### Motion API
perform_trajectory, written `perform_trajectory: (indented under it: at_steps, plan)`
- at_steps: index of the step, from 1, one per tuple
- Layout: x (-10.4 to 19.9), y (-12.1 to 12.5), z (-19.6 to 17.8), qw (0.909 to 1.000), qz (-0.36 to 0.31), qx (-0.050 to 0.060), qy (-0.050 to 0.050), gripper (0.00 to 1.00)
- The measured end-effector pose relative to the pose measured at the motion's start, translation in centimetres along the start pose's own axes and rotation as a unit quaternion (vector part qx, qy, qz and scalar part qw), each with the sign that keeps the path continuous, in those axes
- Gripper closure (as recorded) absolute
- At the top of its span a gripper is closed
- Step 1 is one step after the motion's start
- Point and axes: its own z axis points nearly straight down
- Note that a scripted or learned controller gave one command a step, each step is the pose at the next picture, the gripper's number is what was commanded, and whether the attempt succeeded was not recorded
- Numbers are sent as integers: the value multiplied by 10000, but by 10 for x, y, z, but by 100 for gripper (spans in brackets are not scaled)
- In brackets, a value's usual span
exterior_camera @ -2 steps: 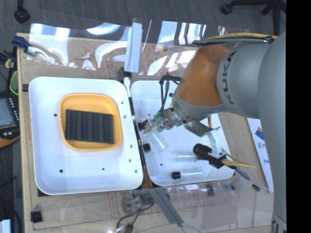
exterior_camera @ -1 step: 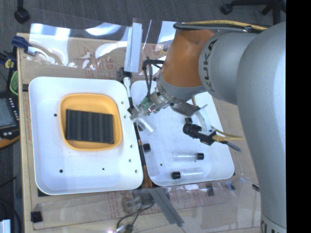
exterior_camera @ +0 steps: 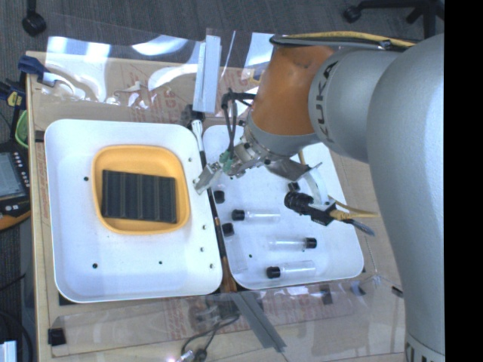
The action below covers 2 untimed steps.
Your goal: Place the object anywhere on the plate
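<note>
A yellow plate lies in the left white bin, with a black ribbed pad on its middle. In the right bin lie three clear tubes with black caps: one near the centre, one below it, one at the front. Two small black pieces rest by that bin's left wall. My gripper hangs low over the right bin's left edge, just above the upper black piece. Nothing is visibly held in it.
The grey and orange arm covers the back half of the right bin. A metal bar stands upright behind the bins' shared wall. Plastic sheeting lies behind the bins, and a device sits off the bench's left edge.
</note>
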Motion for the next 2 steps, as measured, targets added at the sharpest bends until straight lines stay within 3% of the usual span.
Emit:
perform_trajectory:
  at_steps: [1, 2]
  plan:
    - [-47, 59, -23, 9968, -799, -7, -2, 0]
    - [-60, 14, 0, 9742, -2255, 4, 8, 0]
